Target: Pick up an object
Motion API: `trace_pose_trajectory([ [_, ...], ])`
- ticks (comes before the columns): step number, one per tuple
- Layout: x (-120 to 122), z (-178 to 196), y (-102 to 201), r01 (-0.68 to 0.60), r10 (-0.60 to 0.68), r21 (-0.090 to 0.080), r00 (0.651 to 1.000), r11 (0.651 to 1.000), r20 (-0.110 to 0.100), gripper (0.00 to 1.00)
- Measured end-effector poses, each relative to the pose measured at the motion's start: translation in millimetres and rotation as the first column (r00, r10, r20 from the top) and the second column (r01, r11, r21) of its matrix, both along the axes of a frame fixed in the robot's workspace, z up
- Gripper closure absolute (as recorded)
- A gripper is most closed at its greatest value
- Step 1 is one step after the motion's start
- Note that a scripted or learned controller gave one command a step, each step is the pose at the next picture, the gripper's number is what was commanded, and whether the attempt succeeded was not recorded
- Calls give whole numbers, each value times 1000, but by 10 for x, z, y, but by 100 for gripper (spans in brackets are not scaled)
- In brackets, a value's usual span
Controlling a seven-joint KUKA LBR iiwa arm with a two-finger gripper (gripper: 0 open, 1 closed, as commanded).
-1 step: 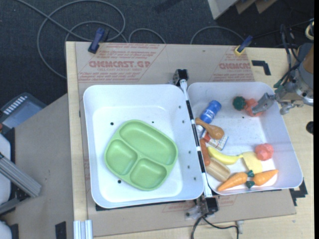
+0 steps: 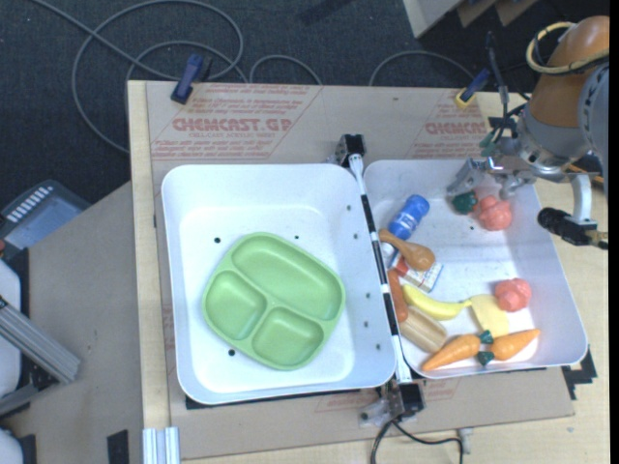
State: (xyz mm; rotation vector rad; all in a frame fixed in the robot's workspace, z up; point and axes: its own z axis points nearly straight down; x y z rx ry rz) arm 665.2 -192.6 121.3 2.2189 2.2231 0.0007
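My gripper [image 2: 491, 186] hangs over the far part of the right bin [image 2: 561, 288], fingers spread open and nothing between them. Just below it lie a pink toy fruit [image 2: 495, 214] and a small dark green piece [image 2: 464, 201]. Further objects in this bin are a blue bottle [image 2: 413, 211], a brown drumstick [image 2: 412, 252], a yellow banana [image 2: 437, 305], a pink ball [image 2: 513, 293], two orange carrots [image 2: 451, 352] and a tan bread roll [image 2: 423, 328].
The left bin [image 2: 193, 201] holds a green divided plate [image 2: 274, 300]. A raised black-edged divider [image 2: 372, 249] separates the bins. The grey arm with its orange band [image 2: 571, 66] comes in from the upper right. Cables lie on the floor behind the bench.
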Motion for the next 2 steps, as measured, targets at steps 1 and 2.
trace_pose_trajectory([
  [1,9,-371,-45,0,0,0,1000,1000,-3,0],
  [2,10,-261,-49,0,0,-2,1000,1000,-5,100],
])
